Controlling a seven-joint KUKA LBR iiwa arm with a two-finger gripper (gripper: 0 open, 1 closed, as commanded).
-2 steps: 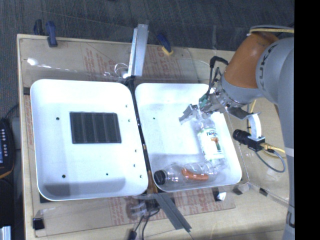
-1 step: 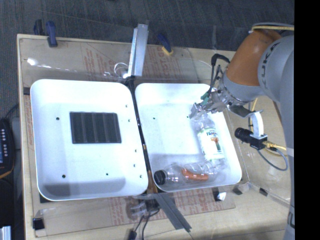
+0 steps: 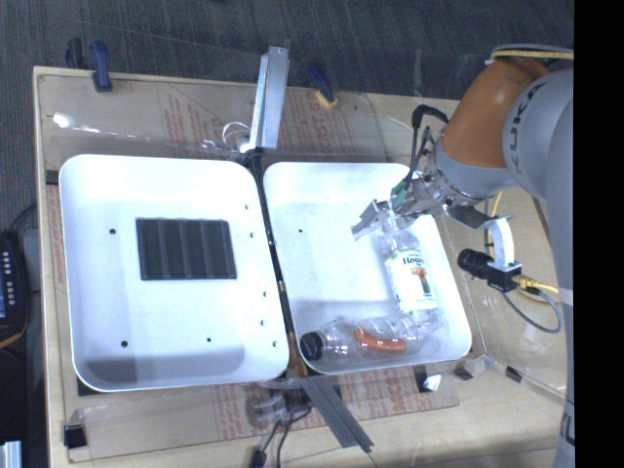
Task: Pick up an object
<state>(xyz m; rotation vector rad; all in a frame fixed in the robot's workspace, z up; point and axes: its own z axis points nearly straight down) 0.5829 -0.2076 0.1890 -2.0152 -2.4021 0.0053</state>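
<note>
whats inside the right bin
Two clear plastic bottles: one with a white label along the right wall, one with a black cap along the near wall of the right bin. The gripper covers the labelled bottle's top end.

Bench (image 3: 146,427): pale board surface. Two white bins directly on it, side by side, touching. Left bin (image 3: 88,261) at 9 o'clock; right bin (image 3: 322,213) at 3 o'clock. Blue clamps (image 3: 99,64) at 11 o'clock edge.

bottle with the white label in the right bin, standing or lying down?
Lying down. The labelled bottle rests lengthwise on the right bin floor, label text facing the camera, its upper end toward the tool.
</note>
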